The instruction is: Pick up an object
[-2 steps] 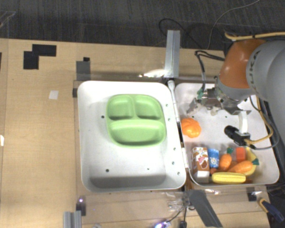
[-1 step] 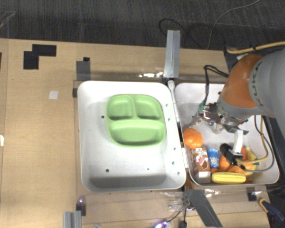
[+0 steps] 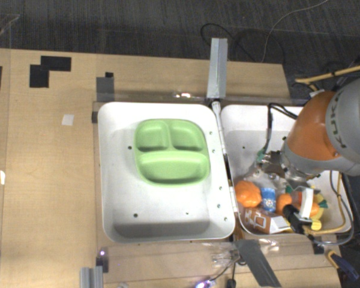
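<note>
Grey arm with orange band (image 3: 315, 131) reaching down into right shallow white bin (image 3: 243, 122), above a heap of small objects: round orange fruit (image 3: 248, 193), blue-capped item (image 3: 268, 198), yellow pieces (image 3: 315, 212). Fingers' state: cannot tell. Green sectioned plastic tray (image 3: 171, 150) lying in left white bin (image 3: 117, 179).

Tan wooden bench (image 3: 42, 179) under me, two white bins on it, left bin (image 3: 111, 179), right bin (image 3: 243, 125), touching side by side

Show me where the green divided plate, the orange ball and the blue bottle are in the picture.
green divided plate (image 3: 171, 151): camera view, the ridge between its compartments.
orange ball (image 3: 248, 194): camera view, middle of its top.
blue bottle (image 3: 268, 199): camera view, its body.
</note>
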{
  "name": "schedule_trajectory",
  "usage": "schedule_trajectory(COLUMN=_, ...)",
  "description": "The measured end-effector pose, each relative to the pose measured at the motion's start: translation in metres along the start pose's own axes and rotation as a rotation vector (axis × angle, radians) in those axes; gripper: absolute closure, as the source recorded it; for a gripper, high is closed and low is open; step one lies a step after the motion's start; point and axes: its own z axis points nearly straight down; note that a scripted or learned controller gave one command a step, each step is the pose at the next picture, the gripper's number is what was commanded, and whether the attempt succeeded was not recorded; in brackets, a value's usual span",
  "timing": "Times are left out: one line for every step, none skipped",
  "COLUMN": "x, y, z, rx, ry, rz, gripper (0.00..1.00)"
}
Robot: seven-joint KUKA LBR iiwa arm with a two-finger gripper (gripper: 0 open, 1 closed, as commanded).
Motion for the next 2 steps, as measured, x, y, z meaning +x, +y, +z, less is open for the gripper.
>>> schedule_trajectory(x=-0.052, y=-0.019, z=-0.001, rx=-0.002, ry=-0.003, rz=-0.294, gripper=0.0)
schedule_trajectory(x=-0.037, y=-0.024, z=0.0, rx=0.002, ry=-0.003, rz=0.038, gripper=0.0)
